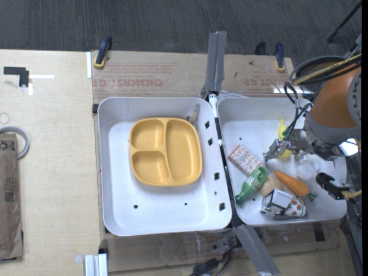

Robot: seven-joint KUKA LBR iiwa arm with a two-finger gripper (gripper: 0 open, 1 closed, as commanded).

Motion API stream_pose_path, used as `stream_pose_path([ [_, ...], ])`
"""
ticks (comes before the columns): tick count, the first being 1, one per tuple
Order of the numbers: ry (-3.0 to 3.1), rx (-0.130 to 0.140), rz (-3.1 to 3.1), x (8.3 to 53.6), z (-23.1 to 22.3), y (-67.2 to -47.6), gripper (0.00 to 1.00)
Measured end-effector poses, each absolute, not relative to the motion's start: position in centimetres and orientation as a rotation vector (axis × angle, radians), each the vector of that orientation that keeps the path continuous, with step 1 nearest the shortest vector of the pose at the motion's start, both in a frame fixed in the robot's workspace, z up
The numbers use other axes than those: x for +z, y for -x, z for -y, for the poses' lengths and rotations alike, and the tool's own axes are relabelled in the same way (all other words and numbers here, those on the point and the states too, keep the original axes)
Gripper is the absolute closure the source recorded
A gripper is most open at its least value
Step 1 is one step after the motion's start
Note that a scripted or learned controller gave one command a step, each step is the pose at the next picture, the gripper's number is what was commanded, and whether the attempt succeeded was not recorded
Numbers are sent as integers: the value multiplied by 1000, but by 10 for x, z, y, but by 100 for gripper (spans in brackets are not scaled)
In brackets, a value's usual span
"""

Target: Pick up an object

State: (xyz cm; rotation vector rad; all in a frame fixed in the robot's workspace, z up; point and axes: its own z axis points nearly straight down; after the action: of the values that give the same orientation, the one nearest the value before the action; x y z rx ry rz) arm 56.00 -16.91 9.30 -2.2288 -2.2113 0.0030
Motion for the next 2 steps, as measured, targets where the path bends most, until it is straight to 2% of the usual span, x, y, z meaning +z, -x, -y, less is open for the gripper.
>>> stream_pose_path([
  [1,2124,2,2312,91,182,-480,0],
  [2,2127,4,2307,99,183,-480,100],
])
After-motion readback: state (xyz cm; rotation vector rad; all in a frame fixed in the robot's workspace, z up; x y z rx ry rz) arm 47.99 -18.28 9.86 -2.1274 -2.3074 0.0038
